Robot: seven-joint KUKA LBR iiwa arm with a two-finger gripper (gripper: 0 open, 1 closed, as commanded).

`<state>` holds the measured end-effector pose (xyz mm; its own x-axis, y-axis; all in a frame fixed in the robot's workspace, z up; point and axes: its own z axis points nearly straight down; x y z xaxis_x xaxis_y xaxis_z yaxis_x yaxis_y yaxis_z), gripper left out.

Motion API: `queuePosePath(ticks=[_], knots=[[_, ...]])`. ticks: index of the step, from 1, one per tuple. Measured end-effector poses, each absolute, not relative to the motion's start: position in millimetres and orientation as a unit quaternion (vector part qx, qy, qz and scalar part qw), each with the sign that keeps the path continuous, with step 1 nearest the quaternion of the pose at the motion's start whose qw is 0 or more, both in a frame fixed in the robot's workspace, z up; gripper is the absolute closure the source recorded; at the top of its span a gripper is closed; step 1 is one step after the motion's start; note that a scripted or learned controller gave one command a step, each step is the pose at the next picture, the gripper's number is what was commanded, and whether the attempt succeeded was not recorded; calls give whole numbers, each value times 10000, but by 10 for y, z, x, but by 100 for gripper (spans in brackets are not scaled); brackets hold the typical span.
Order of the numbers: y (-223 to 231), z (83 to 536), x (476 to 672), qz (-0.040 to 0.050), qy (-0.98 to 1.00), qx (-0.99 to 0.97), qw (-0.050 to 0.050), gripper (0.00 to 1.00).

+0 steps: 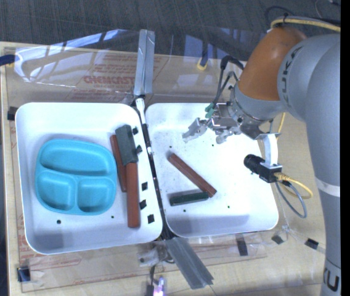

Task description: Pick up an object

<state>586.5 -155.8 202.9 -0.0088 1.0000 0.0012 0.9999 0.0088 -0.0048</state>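
White bins sit side by side on the surface. Nothing is lifted yet: the pincer (207,130) hangs spread and bare over the right bin (258,211), above a brown stick (190,174) and a dark bar (186,197). The left bin (27,227) holds a blue tray (74,177), another brown stick (130,193) and a dark block (126,144).

A wooden bench (70,57) carries two shallow white bins side by side — the left bin (24,165) toward 9 o'clock, the right bin (249,214) toward 3 o'clock, their inner rims touching along the middle. A sheet of clear plastic (70,51) lies across the bench at 12 o'clock — crumpled at its left end, with red lettering (107,79) showing beneath.
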Motion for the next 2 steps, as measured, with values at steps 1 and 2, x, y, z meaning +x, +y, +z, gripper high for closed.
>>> queuePosePath(ticks=[1, 2], knots=[[-1513, 906, 5857, 11, -7434, -6689, 11, 0], [-1516, 998, 5862, 17, -7449, -6672, 13, 100]])
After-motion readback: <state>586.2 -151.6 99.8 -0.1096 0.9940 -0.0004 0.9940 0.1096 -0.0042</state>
